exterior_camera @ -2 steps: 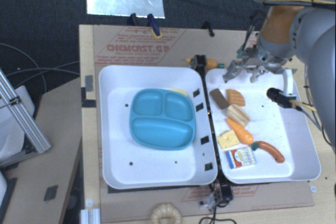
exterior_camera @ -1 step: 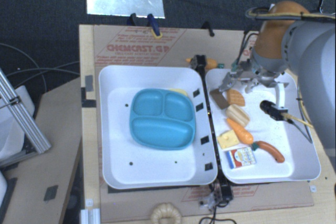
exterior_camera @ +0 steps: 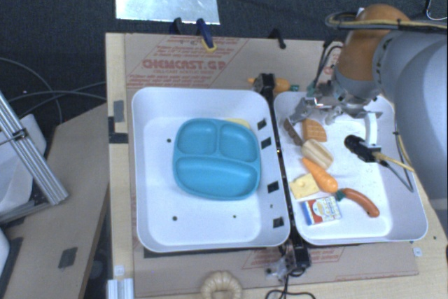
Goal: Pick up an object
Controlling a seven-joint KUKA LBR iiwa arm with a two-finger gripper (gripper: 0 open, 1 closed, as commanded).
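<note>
My gripper (exterior_camera: 309, 111) hangs low over the far left corner of the right bin (exterior_camera: 402, 217). Just in front of it lies a tan waffle-like piece (exterior_camera: 314, 129). Nearer the camera sit a bread roll (exterior_camera: 316, 150), an orange carrot (exterior_camera: 323, 176), a yellow cheese wedge (exterior_camera: 304, 187), a small printed carton (exterior_camera: 322, 210) and a red-orange sausage (exterior_camera: 360, 201). A thin dark brown stick (exterior_camera: 292, 132) lies along the bin's left wall beside the waffle piece. I see nothing held in the gripper.
The left bin (exterior_camera: 157, 220) holds a blue divided plate (exterior_camera: 215, 157) with a yellow bit (exterior_camera: 241, 122) peeking out behind it. The grey arm (exterior_camera: 413, 80) fills the upper right. A small orange thing (exterior_camera: 281, 85) lies behind the bins, and a beige ring (exterior_camera: 222, 285) sits at the bench front.
</note>
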